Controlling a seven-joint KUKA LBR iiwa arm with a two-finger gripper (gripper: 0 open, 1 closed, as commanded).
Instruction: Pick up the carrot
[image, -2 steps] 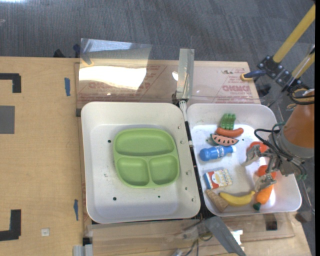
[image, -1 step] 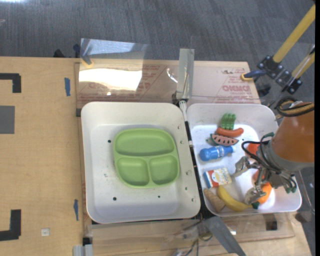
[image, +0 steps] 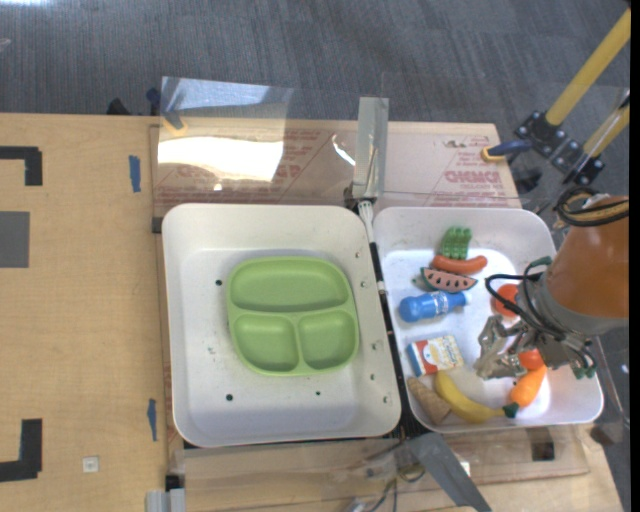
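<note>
Left bin (image: 190, 330): we see a green divided plate (image: 293, 313) lying flat in its middle. Right bin (image: 400, 235): a green toy (image: 456, 240) at the back, a hot dog (image: 459, 266) just in front of it, then a watermelon slice (image: 445, 279), a blue bottle (image: 432, 304), a small carton (image: 438, 354) and a banana (image: 465, 398) near the front wall. The carrot (image: 527, 386) lies at the bin's front right, just beside the banana's tip. The gripper (image: 500, 352) hangs over that corner, close by the carrot; we cannot tell how its claw stands.

Arm (image: 600, 275) hides part of the carrot (image: 527, 385).
</note>
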